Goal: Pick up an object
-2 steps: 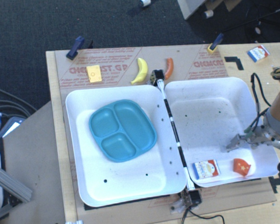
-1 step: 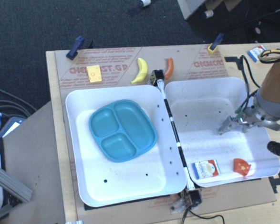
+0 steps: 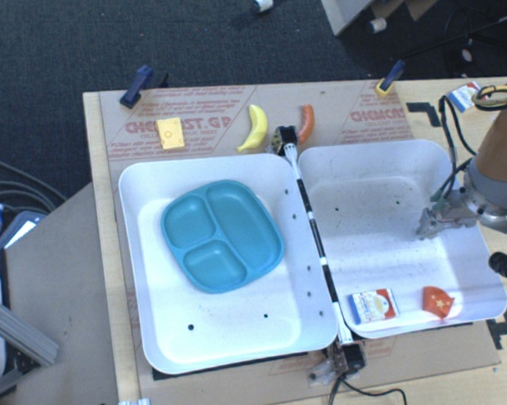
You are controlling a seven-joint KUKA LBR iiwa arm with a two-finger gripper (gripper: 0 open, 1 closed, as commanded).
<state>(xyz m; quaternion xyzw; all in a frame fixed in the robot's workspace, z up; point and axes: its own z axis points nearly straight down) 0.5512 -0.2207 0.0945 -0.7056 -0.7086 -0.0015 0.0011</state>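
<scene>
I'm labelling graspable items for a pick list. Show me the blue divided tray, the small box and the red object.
blue divided tray (image 3: 222,235), camera view, on the ridge between compartments.
small box (image 3: 372,306), camera view, centre of its printed face.
red object (image 3: 438,302), camera view, middle of its top.

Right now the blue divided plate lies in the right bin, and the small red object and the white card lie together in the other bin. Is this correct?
Not quite. The camera view shows the blue divided plate in the left bin, not the right one. The small red object and the white card do lie together in the other bin, the right bin, near its front edge.
</scene>
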